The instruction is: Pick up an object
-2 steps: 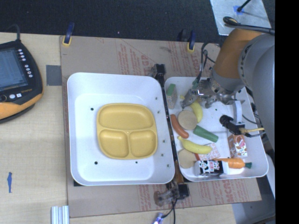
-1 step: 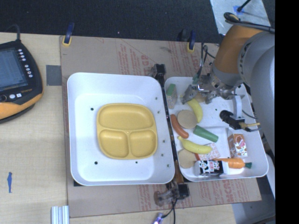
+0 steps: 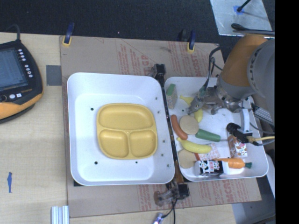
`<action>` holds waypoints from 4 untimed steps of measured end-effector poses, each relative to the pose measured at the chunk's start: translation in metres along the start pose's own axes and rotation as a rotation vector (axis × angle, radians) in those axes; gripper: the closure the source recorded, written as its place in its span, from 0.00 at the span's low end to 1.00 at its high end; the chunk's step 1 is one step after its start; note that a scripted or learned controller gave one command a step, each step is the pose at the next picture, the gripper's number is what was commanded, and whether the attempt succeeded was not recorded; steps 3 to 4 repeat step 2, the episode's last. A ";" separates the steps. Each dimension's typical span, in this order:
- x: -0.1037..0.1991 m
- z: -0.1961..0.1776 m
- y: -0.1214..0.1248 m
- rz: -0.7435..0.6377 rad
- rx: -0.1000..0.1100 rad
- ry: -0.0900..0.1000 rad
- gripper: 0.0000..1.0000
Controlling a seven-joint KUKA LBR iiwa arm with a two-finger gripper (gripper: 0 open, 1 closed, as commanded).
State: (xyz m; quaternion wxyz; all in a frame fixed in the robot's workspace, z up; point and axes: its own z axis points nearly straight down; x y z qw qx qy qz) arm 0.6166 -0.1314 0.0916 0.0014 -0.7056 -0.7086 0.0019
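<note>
Object: no single target is marked; the yellow piece [image 3: 198, 114] just under the gripper [image 3: 202, 102] looks the likeliest candidate, a judgement only.
Location: right bin [image 3: 261, 169], upper left part, just above the round tan disc [image 3: 189, 124].
Gripper: low over the yellow piece, at the end of the grey arm [image 3: 243, 71] reaching in from the right; how far it is open cannot be told, and nothing is visibly held.
Key relation: the yellow piece lies directly below and slightly toward the tan disc from the gripper; its long axis seems to run diagonally, though partly hidden.
Neighbours: red sausage [image 3: 178, 127], green pod [image 3: 207, 135] and banana [image 3: 195, 147] crowd around the tan disc.
Other bin: left bin [image 3: 79, 125] holds a yellow divided tray [image 3: 126, 130].
Risk: likely a crowded grasp.
</note>
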 end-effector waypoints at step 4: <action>0.109 -0.101 -0.026 -0.002 -0.002 0.001 1.00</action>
